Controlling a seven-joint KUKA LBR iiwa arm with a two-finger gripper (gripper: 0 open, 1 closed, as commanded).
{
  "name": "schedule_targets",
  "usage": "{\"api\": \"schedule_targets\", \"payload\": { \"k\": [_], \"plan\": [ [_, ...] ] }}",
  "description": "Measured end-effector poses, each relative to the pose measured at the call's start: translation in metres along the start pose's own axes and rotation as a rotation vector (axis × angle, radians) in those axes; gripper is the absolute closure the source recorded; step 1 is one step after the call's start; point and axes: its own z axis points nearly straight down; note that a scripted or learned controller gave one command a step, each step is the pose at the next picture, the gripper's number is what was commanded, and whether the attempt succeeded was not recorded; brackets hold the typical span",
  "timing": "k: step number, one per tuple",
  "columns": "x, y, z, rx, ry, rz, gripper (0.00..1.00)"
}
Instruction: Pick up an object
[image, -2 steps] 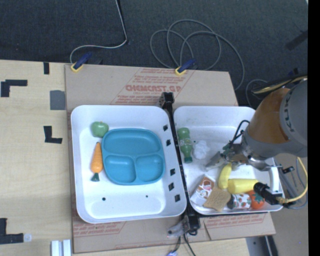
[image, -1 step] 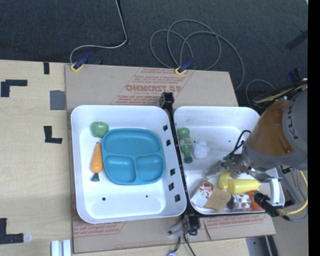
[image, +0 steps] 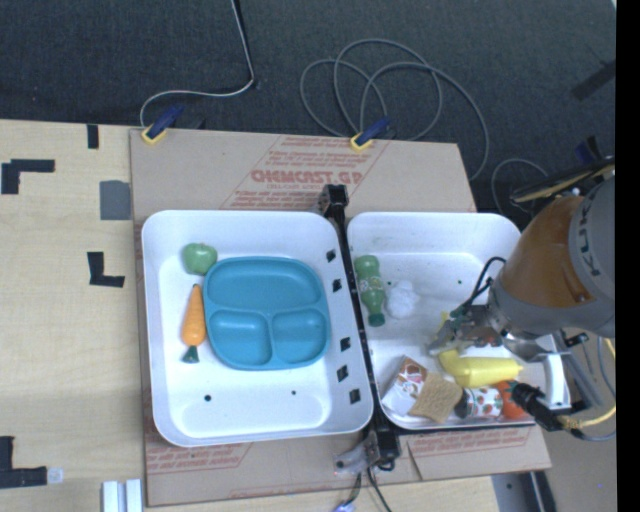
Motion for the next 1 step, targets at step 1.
{"api": "schedule_targets", "payload": {
  "k": [1],
  "plan": [
    [0.0727, 0.0263, -0.0881, 0.007, 0.005, -0.003, 1.00]
  ]
}}
